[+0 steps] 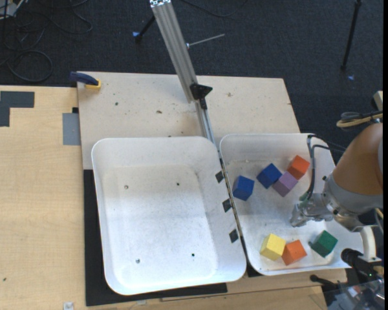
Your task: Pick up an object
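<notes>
The right bin holds several small blocks. Two blue blocks sit near its middle, one by the left wall and one further back. A purple block touches an orange block toward the back right. Along the front lie a yellow block, another orange block and a green block. My gripper hangs over the bin's right side, between the purple block and the green block, with nothing visibly between its fingers.
The left bin lies beside the right one, with black clips along the shared wall. A slanted metal pole rises behind the bins. A small blue and yellow tool rests on the bench's far left corner.
</notes>
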`<state>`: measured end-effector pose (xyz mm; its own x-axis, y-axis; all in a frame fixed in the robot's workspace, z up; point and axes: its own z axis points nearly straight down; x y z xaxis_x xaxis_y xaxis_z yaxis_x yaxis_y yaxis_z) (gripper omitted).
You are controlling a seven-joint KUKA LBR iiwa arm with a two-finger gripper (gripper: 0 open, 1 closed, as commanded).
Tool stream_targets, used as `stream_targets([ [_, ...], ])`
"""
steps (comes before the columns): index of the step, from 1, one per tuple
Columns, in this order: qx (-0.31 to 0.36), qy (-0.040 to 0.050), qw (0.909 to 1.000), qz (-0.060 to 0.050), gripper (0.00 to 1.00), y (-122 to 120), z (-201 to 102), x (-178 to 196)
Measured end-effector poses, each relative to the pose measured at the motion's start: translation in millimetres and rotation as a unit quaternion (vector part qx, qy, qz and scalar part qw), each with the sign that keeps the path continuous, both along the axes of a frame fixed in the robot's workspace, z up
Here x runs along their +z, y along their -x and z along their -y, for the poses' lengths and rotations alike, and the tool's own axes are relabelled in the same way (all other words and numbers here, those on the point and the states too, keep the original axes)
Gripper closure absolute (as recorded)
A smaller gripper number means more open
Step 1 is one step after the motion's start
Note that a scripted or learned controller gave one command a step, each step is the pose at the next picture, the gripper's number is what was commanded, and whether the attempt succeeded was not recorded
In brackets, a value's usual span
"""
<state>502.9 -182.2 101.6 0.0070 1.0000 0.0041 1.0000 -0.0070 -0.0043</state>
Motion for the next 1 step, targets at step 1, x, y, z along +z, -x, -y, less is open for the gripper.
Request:
stream_targets([
  [1, 0.004, 0.0025, 1.0, 0.004, 1.0, -4.1, 0.8, 62.5],
])
